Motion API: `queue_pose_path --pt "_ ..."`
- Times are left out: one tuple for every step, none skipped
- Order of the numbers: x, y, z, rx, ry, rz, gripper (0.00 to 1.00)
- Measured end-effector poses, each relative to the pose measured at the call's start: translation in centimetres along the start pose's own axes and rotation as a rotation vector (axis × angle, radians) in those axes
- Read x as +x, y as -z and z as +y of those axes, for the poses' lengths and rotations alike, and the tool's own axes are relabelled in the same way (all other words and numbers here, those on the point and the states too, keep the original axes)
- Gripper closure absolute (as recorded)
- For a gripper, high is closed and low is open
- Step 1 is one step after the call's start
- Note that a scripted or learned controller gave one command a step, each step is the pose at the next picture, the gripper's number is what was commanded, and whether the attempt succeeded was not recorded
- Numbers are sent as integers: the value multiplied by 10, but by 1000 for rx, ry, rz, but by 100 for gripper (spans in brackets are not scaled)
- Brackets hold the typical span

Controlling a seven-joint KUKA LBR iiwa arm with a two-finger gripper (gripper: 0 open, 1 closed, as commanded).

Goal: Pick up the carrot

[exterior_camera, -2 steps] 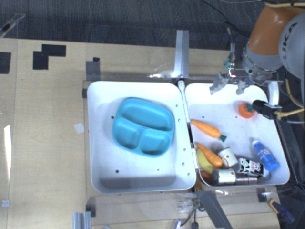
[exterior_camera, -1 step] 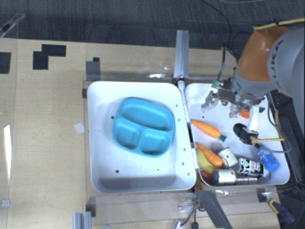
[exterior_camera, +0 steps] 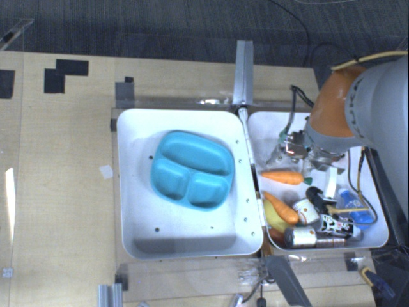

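Carrot: You can see the long orange carrot with a pointed tip (exterior_camera: 283, 178) lying flat in the right white bin (exterior_camera: 259, 136). It lies across the bin, close to the wall that splits the two bins.

Gripper: Look just above the carrot and you find the small metal two-finger gripper (exterior_camera: 295, 153). It hangs over the carrot's thick end, very near it. You cannot tell from here if it is touching the carrot, or if it is spread or squeezed. The carrot is not seen held in it.

Arm: The big grey arm with the orange band (exterior_camera: 361, 101) comes in from your right side and bends down to the gripper.

Near the carrot: Below it you see a second orange piece, short and slanted (exterior_camera: 282, 207), lying on a yellow piece (exterior_camera: 275, 220).

Bottom of the right bin: You see a dark can lying on its side (exterior_camera: 300, 237), a small black and white thing (exterior_camera: 309, 211), and a blue thing (exterior_camera: 356, 207) by the right wall. They are all crowded together.

Left bin: The left white bin (exterior_camera: 137, 235) holds a light blue plastic tray with three dips in it (exterior_camera: 190, 168). It sits near the middle, well apart from the carrot.

Bench: Both bins rest on a pale wooden bench (exterior_camera: 57, 190).
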State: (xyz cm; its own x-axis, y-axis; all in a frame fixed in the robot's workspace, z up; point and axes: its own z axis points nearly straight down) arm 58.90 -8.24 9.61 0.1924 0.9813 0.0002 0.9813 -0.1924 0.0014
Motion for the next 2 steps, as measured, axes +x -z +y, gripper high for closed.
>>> queue_pose_path --pt "-35 -6 -47 -13 37 1 0" --pt "-37 -6 -90 -21 117 0 0"
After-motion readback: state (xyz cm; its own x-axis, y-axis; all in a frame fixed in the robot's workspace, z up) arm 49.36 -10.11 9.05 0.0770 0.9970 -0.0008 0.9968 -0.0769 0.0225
